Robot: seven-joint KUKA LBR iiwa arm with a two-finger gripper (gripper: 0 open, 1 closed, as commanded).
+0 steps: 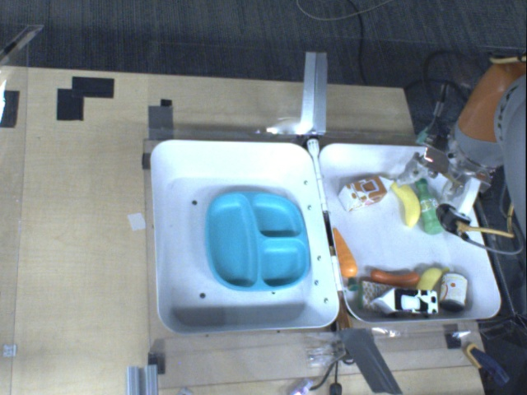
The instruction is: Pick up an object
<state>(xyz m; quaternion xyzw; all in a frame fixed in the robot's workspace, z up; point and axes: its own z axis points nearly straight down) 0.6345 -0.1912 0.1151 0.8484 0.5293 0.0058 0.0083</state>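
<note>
Grey and orange, the arm reaches in from the right as we hang the gripper (449,175) over the far right corner of the right bin (486,307); whether it is spread or pressed together we cannot tell. Just left of it lies a yellow banana (405,205), long axis running far to near, touching a green bottle (427,211) on its right. We judge the banana the likeliest pick. A blue tray (257,239) sits in the left bin (177,245)
</note>
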